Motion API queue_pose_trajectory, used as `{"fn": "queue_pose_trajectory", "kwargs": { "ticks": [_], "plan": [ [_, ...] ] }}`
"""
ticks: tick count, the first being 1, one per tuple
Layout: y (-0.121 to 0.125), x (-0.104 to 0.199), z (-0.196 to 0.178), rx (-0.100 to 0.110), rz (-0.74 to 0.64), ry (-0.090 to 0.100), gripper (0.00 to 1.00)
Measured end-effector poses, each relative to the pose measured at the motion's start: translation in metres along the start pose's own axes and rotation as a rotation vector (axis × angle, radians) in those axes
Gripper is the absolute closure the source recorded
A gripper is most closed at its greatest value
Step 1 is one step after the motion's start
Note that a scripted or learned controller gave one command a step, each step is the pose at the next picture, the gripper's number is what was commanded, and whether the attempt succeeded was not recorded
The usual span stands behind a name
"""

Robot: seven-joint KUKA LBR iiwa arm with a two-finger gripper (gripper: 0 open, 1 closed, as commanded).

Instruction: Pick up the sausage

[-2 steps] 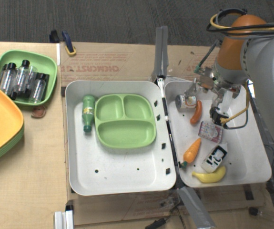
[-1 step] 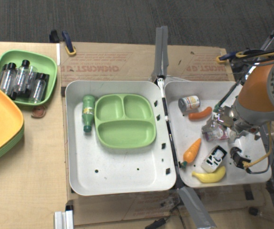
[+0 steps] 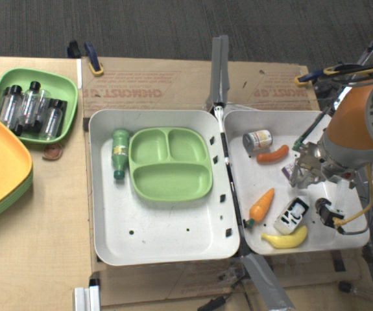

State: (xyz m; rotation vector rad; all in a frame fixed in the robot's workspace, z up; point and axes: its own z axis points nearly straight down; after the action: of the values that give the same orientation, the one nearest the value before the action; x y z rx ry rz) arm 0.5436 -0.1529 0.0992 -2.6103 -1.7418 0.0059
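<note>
The sausage (image 3: 272,154) is a small orange-red link lying on the floor of the right bin (image 3: 342,238), just below a small tin can (image 3: 257,140). My gripper (image 3: 298,172) hangs over the right bin, a little to the right of and below the sausage, apart from it. Nothing shows between its fingers. The arm's orange band sits above it at the right edge.
A carrot (image 3: 261,205), a banana (image 3: 285,240) and a small white-and-black object (image 3: 291,215) lie in the right bin's lower half. The left bin (image 3: 108,238) holds a green divided plate (image 3: 170,163) and a green bottle (image 3: 120,153). A tray of bottles (image 3: 32,104) stands far left.
</note>
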Motion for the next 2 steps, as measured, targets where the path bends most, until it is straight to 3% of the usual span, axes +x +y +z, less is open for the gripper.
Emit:
{"fn": "queue_pose_trajectory", "kwargs": {
  "ticks": [1,2],
  "plan": [
    [-0.035,-0.035,-0.003,-0.002,-0.135,0.001,1.0],
    [-0.044,-0.068,0.009,-0.002,-0.151,0.001,1.0]
  ]
}}
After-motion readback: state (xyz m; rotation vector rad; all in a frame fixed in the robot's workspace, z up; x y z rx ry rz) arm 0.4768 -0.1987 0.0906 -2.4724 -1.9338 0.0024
